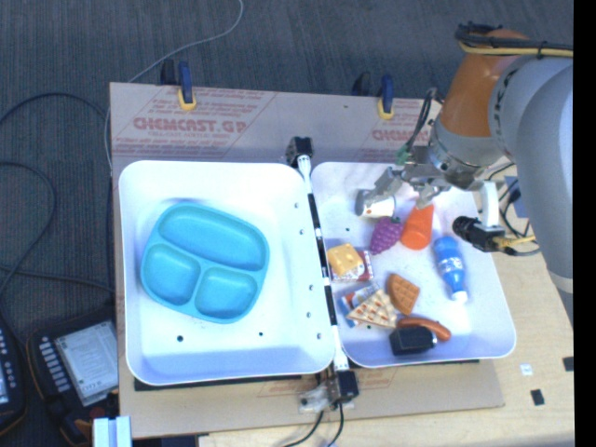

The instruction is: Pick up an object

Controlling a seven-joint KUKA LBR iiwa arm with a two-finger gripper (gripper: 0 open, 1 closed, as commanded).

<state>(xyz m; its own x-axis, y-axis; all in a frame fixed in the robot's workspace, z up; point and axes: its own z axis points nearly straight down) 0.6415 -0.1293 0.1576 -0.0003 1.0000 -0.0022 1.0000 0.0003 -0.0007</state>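
Closest to you, at the six o'clock rim of the right bin (503, 343), lies a black block (412, 342) with a red sausage-like toy (430, 327) touching its top edge. Just toward twelve o'clock from them sit a pizza slice (372, 311) and a brown cookie (403, 292), with a yellow cracker packet (345, 262) at ten o'clock from the cookie, hard against the divider. A blue bottle (452, 266) lies toward three o'clock, and an orange carrot-shaped piece (418, 227) stands beside a purple grape bunch (386, 235) near the bin's centre. The left bin (140, 343) carries a blue divided tray (205, 261).

Your pincer (396, 194) hangs over the twelve o'clock part of the right bin, its two grey fingers spread apart. A small white and yellow piece (379, 209) sits right at the left fingertip, just at eleven o'clock from the grapes; whether the finger touches it, you cannot tell from this slant. Nothing lies between the fingers.

As for progress, you have the approach made but no grasp: every toy rests on the bin floor. What remains, by my reading, is to settle on a target, most likely the white piece or the grapes, descend, close and lift. Crowding is the risk, since carrot and grapes are touching.
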